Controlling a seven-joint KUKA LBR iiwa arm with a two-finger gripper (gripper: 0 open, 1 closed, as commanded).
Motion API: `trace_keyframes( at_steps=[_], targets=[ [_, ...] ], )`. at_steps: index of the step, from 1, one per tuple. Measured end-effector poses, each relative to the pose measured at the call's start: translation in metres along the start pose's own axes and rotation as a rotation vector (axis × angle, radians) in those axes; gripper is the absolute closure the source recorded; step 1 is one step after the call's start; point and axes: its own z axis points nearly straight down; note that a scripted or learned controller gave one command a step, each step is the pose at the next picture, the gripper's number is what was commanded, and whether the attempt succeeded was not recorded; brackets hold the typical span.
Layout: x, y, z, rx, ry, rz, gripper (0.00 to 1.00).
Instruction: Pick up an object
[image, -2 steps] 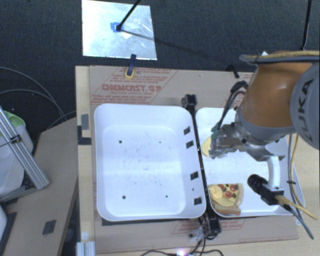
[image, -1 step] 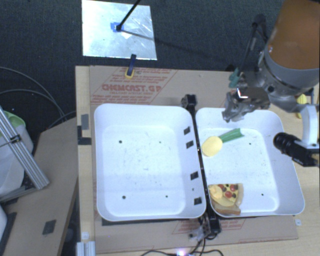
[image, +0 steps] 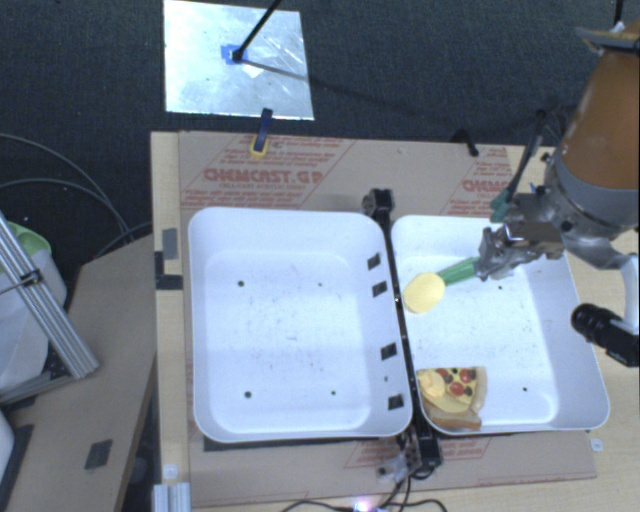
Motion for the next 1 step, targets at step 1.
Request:
trace_keyframes(
  at_steps=[1],
  targets=[
    [-0.0431,0.0007,0.0443,-0.003,0.000,-0.002,1.00]
  ],
)
